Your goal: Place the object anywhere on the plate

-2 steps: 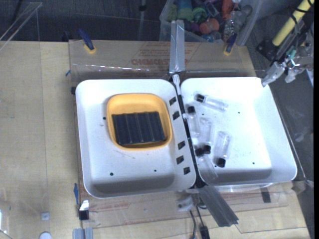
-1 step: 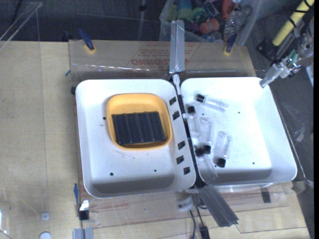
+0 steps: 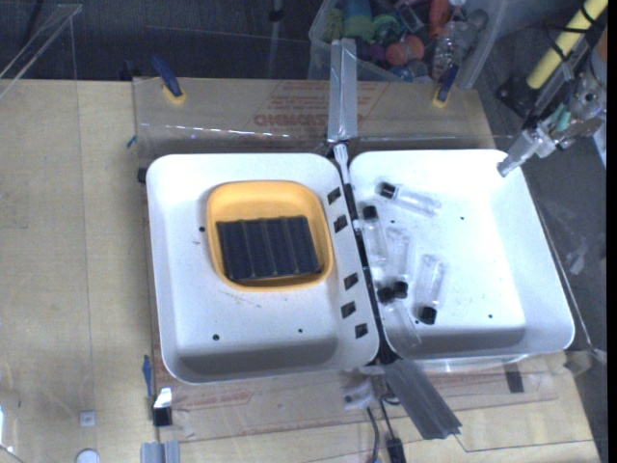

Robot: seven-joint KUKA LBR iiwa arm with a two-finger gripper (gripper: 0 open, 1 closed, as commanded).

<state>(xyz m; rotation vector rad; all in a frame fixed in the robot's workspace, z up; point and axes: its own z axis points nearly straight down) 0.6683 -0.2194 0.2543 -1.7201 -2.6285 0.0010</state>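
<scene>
Two white bins side by side on the tabletop, and nothing picked yet: reach-in stage, by the look of it, grasp not yet made. Left bin carrying the yellow plate, with a dark ribbed insert lying flat in its well. Right bin holding a scatter of clear plastic vials with black caps: one near the far edge, one toward the near side, a few more bunched against the divider between the bins. Gripper up at the right bin's far right corner, poised over the rim, nothing visible in the jaws; how far open, too small and blurred to tell. Nearest vial well apart from the jaws, off toward the middle of the bin and lower down; the rest farther still, toward the divider. Next move, as a judgement: swing in over the bin, line up across one vial's narrow body, come down, close. Clear round tubes likely to roll or squirt out of a pinch, so a centred grip across the body wanted. Only then the carry over the divider and a release onto the plate.
</scene>
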